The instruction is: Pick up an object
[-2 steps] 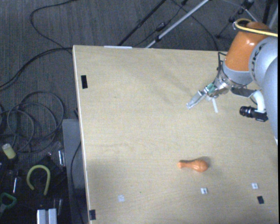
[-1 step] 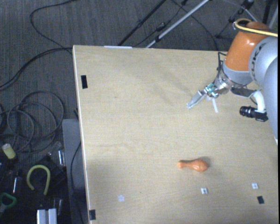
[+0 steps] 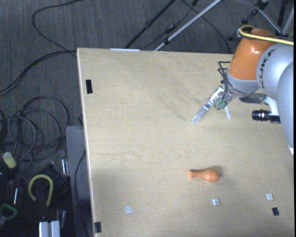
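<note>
orange pear-shaped object [image 3: 204, 175] lies on the tan board [image 3: 138, 132], well apart from the released, empty gripper [image 3: 212, 110].

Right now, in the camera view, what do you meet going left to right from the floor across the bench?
Yellow hook on the floor, black mark on the bench, orange object, claw, orange band.

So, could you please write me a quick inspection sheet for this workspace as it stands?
Surface: tan bench top, a few small markers on it.
Job's things: one orange pear-shaped object lying near the front, apart from the arm.
Clutter: nothing seen on the bench.
Grippers: gripper above the bench at right, well short of the object; open or shut unclear.
Cables: black cables coiled on the floor, left.
Surroundings: dark carpet, stand legs behind.
</note>
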Available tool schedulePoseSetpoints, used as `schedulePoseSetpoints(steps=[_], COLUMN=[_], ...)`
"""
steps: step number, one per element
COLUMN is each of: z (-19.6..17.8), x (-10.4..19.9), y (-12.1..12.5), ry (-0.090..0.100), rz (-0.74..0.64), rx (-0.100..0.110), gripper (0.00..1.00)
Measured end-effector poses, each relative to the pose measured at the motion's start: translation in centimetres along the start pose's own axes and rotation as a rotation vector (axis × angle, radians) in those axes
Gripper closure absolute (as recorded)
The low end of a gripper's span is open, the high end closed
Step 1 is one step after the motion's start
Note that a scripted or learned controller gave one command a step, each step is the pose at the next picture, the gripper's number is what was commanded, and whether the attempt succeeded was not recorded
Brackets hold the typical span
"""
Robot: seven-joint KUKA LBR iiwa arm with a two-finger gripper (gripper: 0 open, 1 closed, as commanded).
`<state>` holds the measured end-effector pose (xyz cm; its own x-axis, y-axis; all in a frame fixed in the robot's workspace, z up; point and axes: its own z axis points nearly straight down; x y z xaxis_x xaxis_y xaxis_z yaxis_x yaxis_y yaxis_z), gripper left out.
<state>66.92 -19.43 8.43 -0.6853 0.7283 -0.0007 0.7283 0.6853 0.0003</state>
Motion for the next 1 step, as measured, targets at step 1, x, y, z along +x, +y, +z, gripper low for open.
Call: schedulePoseSetpoints(steps=[1], z=[-1.02], x=[0.03], y=[0.20], ry=[-0.001], rz=[0.001], rx=[-0.005], gripper=[1.00])
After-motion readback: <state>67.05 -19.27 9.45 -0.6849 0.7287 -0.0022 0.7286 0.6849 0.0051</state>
